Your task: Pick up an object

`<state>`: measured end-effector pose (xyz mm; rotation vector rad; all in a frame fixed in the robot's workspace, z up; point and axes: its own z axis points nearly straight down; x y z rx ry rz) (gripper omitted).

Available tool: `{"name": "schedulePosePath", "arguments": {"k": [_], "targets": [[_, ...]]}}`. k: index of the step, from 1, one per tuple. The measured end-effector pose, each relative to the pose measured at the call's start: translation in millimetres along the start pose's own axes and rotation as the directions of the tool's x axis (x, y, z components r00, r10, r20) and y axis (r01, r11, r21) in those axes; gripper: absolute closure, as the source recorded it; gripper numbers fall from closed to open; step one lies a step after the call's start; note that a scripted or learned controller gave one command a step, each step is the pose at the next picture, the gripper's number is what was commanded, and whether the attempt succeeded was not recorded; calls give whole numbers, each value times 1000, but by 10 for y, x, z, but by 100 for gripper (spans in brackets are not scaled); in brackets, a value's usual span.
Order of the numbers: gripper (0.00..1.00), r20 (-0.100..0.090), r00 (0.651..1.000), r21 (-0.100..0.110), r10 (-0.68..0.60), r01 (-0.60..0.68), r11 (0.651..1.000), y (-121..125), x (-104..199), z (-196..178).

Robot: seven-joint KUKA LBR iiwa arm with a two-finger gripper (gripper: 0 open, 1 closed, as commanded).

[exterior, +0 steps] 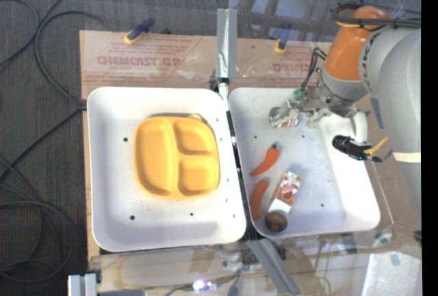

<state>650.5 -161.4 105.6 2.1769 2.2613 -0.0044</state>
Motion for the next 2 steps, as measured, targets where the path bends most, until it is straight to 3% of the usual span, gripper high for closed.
{"name": "schedulePosePath", "arguments": {"k": [1, 2], "targets": [[100, 2, 1000, 2, -1, 1, 1000, -2, 0, -89], [100, -4, 996, 1, -88, 88, 996, -88, 922, -781]]}}
